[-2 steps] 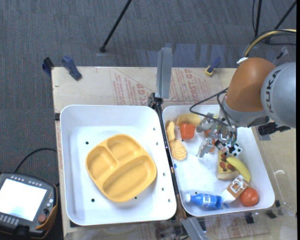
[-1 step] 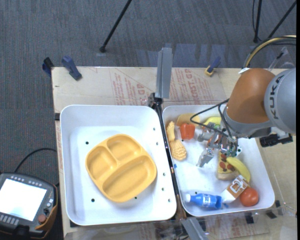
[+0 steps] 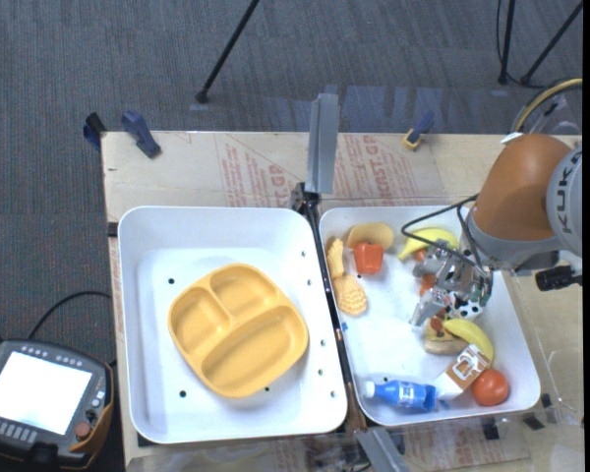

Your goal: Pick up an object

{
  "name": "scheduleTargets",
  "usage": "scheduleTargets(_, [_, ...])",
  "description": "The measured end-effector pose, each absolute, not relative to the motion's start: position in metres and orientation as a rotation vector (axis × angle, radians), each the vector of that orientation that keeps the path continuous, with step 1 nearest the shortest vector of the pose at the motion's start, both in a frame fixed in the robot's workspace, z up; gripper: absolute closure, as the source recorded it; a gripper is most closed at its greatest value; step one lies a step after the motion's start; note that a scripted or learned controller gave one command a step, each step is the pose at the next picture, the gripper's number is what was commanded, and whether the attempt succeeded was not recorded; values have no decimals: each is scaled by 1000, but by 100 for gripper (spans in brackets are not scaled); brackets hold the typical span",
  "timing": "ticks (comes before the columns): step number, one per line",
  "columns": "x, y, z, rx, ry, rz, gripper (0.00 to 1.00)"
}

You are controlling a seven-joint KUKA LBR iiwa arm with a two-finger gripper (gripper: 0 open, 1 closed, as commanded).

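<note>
**Gripper low in the right bin, among toy food**

The objects open to picking lie in the right bin point(image 3: 527, 362). Nearest the gripper point(image 3: 435, 308) is a yellow banana point(image 3: 472, 336), curved, just beside and below it, resting against a tan round piece point(image 3: 437, 342) directly under the gripper. A small black-and-white ball point(image 3: 465, 308) sits just to its right, touching the metal parts. A second yellow piece point(image 3: 425, 244) lies above the gripper, partly hidden by black cables. Left of the gripper, apart from it, are an orange-red cup point(image 3: 369, 258), a pale yellow wedge point(image 3: 371, 233) behind that, and a ridged yellow corn piece point(image 3: 351, 294). Below the gripper, near the bin's front wall, lie a blue and white bottle point(image 3: 402, 393) on its side, an orange and white carton point(image 3: 464, 369) and a red tomato point(image 3: 490, 387).

Whether the gripper is wide, narrow or holding something cannot be told; its tip is lost in clutter.

Well to the left, the left bin point(image 3: 147, 254) bears a yellow divided plate point(image 3: 238, 327).
</note>
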State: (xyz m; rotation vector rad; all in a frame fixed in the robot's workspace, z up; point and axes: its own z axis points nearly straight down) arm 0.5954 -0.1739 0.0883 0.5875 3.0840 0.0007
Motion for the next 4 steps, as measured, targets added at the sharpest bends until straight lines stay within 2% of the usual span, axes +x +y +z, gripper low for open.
scheduleTargets(1, [595,-170,88,594,3084,2,0])
scheduleTargets(2, [622,-197,88,865,3018,1,0])
scheduleTargets(3, [636,-174,88,1072,2951,2,0])
scheduleTargets(4, [634,-203,90,1178,2914,15,0])
